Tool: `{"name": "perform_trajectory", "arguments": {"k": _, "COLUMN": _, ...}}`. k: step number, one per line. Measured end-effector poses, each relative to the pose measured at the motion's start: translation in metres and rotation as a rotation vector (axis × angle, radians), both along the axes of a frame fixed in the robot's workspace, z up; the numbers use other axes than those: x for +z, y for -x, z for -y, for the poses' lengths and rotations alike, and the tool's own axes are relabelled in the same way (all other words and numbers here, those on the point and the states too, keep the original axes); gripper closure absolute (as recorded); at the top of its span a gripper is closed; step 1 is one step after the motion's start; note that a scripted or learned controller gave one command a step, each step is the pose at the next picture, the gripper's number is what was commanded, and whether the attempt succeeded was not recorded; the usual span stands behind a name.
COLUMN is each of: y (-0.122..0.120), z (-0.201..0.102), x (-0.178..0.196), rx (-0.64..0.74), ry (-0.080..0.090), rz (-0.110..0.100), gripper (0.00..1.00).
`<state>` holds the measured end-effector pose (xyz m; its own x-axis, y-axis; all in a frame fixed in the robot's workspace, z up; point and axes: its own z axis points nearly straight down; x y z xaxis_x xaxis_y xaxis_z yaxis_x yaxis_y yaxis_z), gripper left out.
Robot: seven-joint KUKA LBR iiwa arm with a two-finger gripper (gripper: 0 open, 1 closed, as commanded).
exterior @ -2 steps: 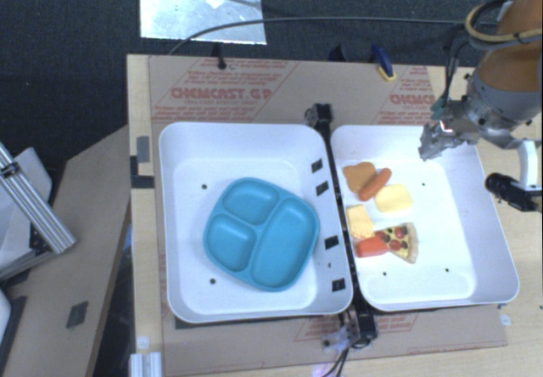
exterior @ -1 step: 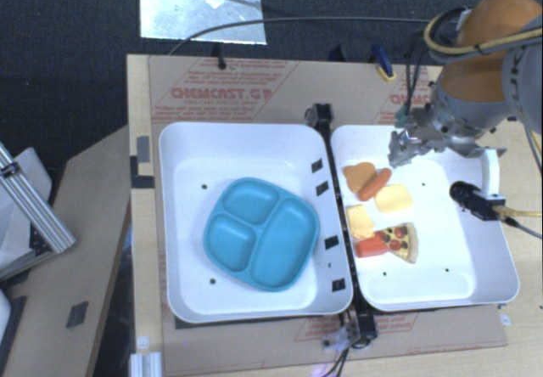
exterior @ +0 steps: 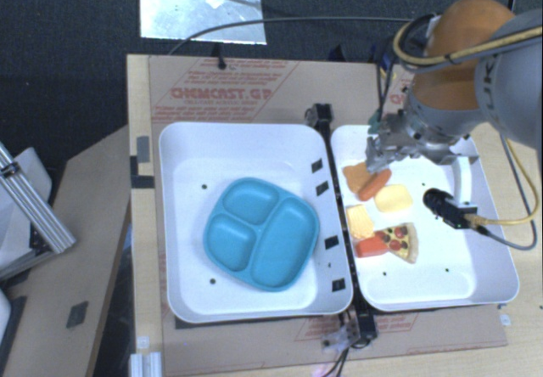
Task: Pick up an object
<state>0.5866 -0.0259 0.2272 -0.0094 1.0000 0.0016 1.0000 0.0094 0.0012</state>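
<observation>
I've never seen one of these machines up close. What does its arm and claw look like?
The arm is bulky and grey, with a rounded orange band above the wrist. Yellow and dark cables loop around it. The claw at its end is a small grey metal piece.

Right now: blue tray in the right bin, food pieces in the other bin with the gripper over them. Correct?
Not quite. The blue tray lies in the left bin, not the right. The rest holds: the food pieces sit in the other bin, the right one, with the gripper over them. The camera view shows it.
</observation>
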Motion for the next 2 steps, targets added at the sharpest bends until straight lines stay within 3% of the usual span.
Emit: {"name": "perform_trajectory", "arguments": {"k": 2, "y": 0.023, "z": -0.093, "x": 0.012, "rx": 0.001, "ry": 0.000, "rz": -0.001, "gripper": 1.00}}
